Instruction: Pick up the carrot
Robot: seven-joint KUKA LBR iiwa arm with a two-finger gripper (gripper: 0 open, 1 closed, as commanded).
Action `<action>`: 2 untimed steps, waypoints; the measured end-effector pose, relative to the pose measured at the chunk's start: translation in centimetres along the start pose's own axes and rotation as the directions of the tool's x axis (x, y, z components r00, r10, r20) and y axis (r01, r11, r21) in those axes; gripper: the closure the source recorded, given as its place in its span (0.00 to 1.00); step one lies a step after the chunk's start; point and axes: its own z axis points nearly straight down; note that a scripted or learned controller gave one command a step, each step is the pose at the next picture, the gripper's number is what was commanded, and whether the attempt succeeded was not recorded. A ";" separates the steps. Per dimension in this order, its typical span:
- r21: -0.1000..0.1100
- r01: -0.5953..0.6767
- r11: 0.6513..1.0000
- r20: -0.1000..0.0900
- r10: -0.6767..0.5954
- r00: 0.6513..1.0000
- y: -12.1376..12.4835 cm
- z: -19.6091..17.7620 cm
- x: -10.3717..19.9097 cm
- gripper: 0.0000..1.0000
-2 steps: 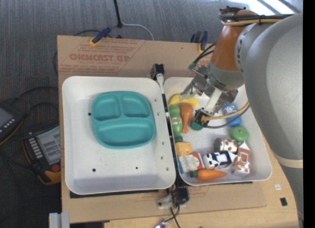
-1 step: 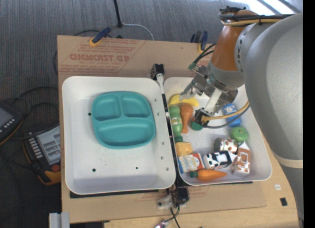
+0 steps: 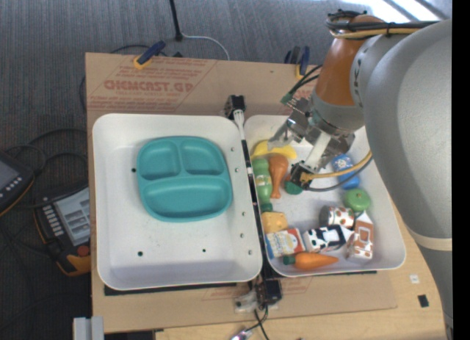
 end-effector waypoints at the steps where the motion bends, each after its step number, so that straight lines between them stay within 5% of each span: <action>1: 0.000 0.000 1.000 0.000 0.000 1.000 0.0 0.0 0.0 0.00; 2: 0.000 0.000 1.000 0.000 0.000 1.000 0.0 0.0 0.0 0.00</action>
